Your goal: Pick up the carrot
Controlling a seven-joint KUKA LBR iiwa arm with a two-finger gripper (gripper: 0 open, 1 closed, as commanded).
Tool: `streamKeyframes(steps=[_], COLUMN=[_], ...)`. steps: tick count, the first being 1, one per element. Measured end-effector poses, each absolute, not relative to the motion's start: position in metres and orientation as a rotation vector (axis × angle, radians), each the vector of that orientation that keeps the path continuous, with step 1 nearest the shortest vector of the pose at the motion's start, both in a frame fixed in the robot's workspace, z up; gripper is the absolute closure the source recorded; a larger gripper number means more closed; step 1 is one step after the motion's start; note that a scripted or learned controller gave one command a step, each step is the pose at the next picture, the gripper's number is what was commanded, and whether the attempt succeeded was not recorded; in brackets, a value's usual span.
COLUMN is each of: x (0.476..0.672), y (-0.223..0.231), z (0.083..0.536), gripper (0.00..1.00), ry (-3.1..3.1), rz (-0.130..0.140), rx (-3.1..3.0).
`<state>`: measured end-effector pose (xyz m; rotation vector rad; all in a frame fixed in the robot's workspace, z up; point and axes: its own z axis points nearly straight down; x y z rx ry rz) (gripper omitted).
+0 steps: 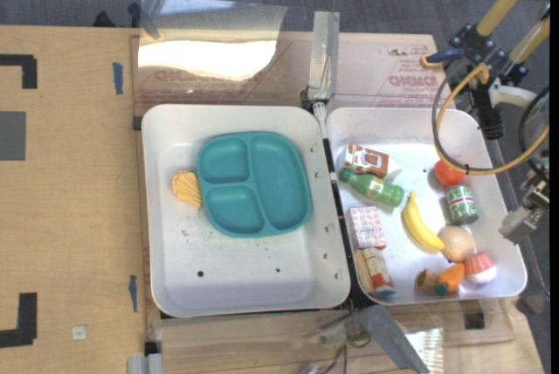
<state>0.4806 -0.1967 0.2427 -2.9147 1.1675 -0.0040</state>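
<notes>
The carrot (451, 276) is a small orange piece lying in the near right corner of the right bin (410, 121). It touches a brown piece (427, 280) on its left and sits just below a beige ball (456, 241). A pink and white cupcake (479, 267) lies right beside it.
The right bin also holds a banana (419, 225), a green bottle (372, 187), a green can (460, 204), a red tomato (450, 173) and several small cartons (367, 226). In the left bin (166, 259) lie a teal divided plate (253, 183) and a yellow shell (186, 187). Cables (445, 101) loop over the right bin's far corner.
</notes>
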Motion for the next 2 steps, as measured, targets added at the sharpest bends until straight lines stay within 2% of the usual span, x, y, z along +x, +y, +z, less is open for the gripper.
streamKeyframes(steps=[1,2], x=[0.512,0.51], y=[-0.105,-0.131], z=[0.222,0.322], gripper=[1.0,1.0], ry=[0.996,0.878], rz=[0.01,-0.009], rx=[-2.974,-3.015])
